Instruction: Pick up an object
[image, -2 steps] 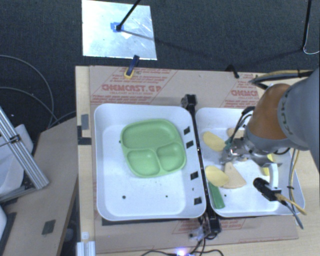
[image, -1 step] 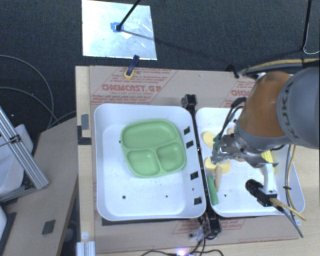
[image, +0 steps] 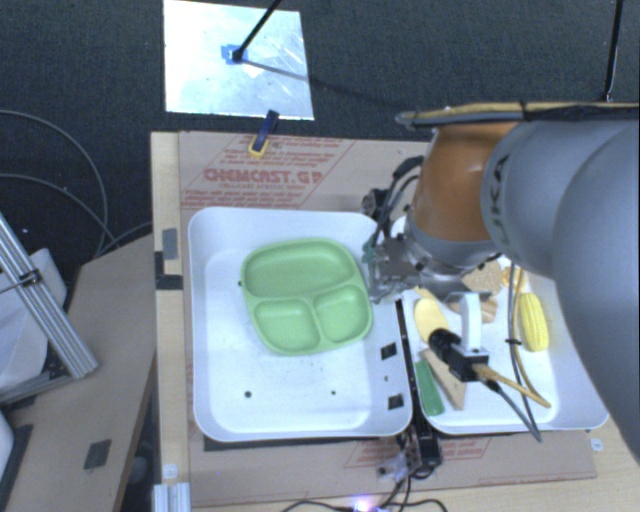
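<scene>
Seen from above at a slant, two shallow white bins sit side by side on a sheet of brown cardboard with red lettering. The left bin holds a pale green plate with three compartments, lying flat in the bin's upper middle, its right edge close to the wall between the bins. The grey arm, with its orange band, reaches in from the right and covers much of the right bin. Its gripper is low over the dividing wall, just beside the plate's right rim; whether it is spread or closed cannot be told, and nothing can be seen held in it. In the right bin, a yellow corn cob lies lengthwise near the middle. A rounded yellow piece sits near the dividing wall, with a green stick and a tan wooden block just below it, touching each other.
</scene>
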